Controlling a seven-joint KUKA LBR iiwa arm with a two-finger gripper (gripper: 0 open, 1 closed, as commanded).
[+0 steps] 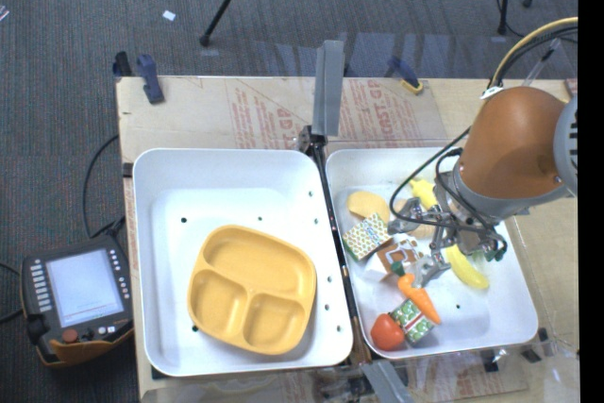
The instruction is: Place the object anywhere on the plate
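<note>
A yellow plate (252, 289) with three compartments lies in the left bin (170, 184). The right bin (510, 316) holds several toy foods: a pale yellow piece (367, 204), a checkered green box (366, 236), a brown and white box (398, 258), a carrot (420, 297), a tomato (386, 332), a green packet (413, 321) and a banana (467, 267). My gripper (436, 252) hangs low over the middle of this pile, just right of the brown and white box and above the carrot. The orange wrist (514, 146) covers the items behind it.
The two bins meet at a grey divider post (328, 94). A teach pendant (80, 297) lies on the floor at the left. Blue clamps (146, 75) hold the bench's back edge. Cables run off the wrist at the right.
</note>
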